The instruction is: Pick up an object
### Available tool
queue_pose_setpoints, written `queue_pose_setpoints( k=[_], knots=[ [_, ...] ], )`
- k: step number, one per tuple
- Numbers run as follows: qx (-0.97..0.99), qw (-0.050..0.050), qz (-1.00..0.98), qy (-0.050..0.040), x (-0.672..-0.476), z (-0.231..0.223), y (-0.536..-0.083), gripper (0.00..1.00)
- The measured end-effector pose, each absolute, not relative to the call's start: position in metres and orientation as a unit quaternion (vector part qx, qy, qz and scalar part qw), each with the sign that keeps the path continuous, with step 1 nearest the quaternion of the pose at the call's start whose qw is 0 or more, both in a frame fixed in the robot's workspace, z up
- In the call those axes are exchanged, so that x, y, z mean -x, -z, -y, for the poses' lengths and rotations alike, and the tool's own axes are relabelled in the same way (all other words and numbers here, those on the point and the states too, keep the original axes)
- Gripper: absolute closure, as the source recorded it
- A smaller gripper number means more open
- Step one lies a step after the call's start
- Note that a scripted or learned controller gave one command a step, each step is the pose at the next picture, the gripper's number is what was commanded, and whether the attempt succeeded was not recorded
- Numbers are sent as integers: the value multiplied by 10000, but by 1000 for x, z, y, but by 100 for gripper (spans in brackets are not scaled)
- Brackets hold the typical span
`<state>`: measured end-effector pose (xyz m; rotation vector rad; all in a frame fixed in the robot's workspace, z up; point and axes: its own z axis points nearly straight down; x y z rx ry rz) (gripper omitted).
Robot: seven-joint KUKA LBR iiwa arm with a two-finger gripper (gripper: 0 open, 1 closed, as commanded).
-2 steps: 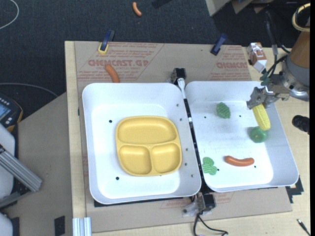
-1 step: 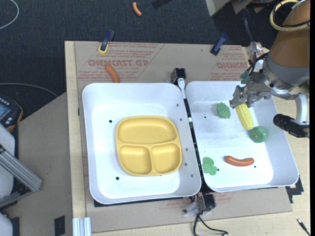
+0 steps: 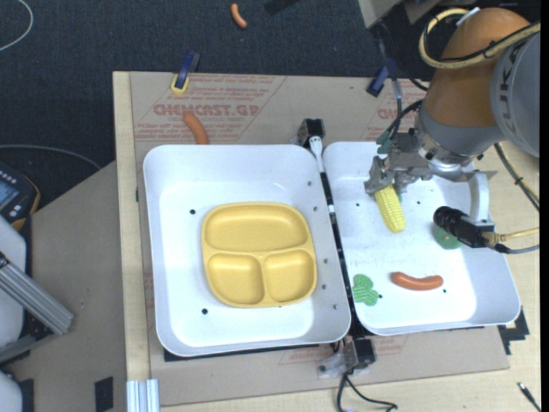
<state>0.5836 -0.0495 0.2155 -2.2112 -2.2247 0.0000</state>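
My gripper (image 3: 383, 181) hangs over the back part of the right bin (image 3: 489, 303), at the upper end of a yellow corn cob (image 3: 392, 210). The cob points toward the bin's front, and its top end meets the gripper; whether it is gripped is hidden. An orange sausage (image 3: 417, 281) lies near the front of the same bin. A green leafy toy (image 3: 364, 289) sits at the bin's front left corner. Another small green piece (image 3: 446, 238) rests to the right of the cob.
The left bin (image 3: 171, 230) holds a yellow divided plate (image 3: 257, 254). An orange sausage (image 3: 196, 128) lies on the cardboard behind the left bin, and another (image 3: 238, 15) lies on the dark floor. Blue clamps (image 3: 184, 73) grip the board's back edge.
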Motion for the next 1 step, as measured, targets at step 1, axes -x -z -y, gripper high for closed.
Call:
queue_pose_setpoints(
  k=[1],
  knots=[
    [7063,-6,7079,7,-587,39,-222,100]
  ],
)
